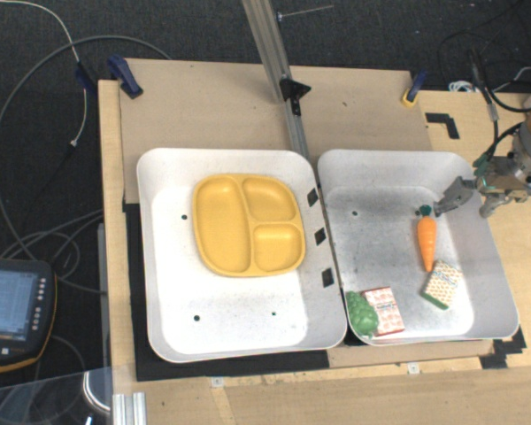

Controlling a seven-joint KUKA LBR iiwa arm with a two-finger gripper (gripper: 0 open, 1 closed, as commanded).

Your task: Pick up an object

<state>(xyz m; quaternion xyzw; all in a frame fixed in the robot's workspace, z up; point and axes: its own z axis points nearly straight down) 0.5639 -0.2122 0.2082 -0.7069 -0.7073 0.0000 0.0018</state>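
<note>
The gripper (473, 198) is seen spread wide over the right bin (372, 175), nothing held between its fingers (451, 197). Just below it, a toy carrot (426, 241) is laid lengthwise. Farther off, a patterned packet (442, 285), a red-and-white box (383, 311) and a green item (362, 313) are found; no print can be read. A yellow tray (247, 224) is set in the left bin (164, 264).
</note>
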